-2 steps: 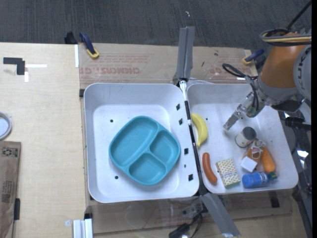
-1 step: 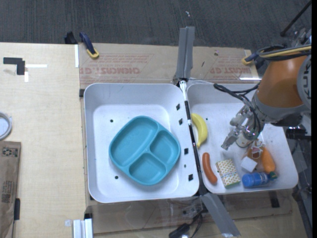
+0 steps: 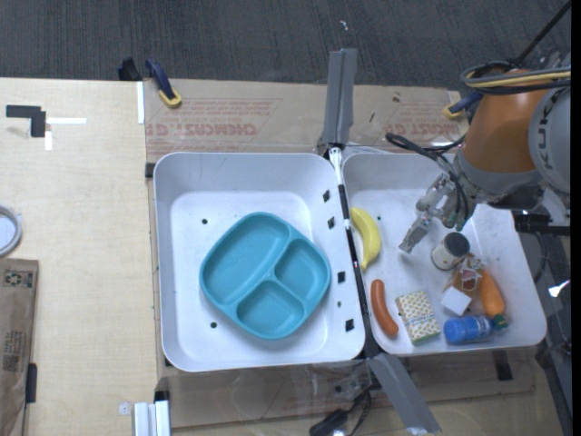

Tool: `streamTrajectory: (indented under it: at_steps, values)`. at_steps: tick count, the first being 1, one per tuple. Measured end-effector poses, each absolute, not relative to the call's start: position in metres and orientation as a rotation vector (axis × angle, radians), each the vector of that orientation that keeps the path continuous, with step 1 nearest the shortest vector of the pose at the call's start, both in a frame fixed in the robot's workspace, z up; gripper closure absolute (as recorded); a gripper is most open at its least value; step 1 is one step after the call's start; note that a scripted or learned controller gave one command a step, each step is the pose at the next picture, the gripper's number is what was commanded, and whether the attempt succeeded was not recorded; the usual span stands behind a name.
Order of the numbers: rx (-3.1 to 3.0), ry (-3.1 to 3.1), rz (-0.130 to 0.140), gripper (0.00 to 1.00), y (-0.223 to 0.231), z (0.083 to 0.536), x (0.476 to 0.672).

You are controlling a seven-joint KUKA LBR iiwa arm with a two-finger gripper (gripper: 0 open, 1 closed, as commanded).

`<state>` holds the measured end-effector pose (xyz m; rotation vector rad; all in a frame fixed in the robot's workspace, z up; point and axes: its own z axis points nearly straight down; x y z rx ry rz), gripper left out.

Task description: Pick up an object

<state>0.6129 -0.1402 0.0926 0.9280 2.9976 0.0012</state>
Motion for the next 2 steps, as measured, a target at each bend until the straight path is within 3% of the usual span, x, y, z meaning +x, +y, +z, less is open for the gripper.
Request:
streamTrajectory:
  at_steps: [1,2]
  values:
    - [0.986,2.978,0.0,0.0,-0.186,0.093,0.643]
    - [0.645,3.072,0.001,0.0,-0.175,0.099,0.592]
